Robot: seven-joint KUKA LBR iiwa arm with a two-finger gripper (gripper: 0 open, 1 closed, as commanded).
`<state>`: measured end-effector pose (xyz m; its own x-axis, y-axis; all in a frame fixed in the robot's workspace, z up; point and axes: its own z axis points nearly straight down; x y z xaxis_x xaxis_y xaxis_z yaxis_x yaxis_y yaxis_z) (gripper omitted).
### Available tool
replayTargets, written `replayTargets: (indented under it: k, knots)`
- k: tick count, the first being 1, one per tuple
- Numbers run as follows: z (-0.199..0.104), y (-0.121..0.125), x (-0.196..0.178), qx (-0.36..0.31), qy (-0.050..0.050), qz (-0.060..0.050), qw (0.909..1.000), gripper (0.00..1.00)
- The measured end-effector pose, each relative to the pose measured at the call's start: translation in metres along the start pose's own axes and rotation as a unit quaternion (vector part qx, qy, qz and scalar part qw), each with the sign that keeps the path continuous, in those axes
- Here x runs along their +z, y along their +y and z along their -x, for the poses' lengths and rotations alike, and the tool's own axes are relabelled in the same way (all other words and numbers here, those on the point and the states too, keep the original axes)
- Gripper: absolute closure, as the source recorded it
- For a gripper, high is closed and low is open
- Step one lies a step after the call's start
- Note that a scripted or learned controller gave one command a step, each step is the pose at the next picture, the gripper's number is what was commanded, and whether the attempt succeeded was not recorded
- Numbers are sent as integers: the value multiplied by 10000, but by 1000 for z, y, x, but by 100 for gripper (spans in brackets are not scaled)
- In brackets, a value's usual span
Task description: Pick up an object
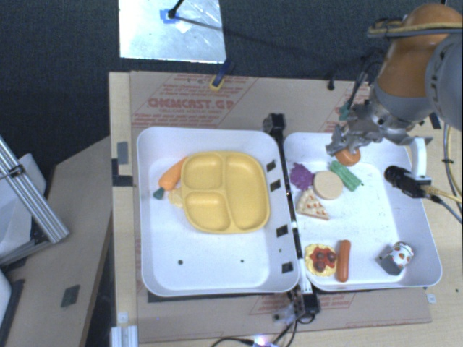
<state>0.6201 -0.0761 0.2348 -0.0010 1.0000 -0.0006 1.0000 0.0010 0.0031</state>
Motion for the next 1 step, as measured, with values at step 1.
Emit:
replayTargets:
  k: [1]
  knots:
    - [-5,-6,3,-11,0,-11,10000,100]
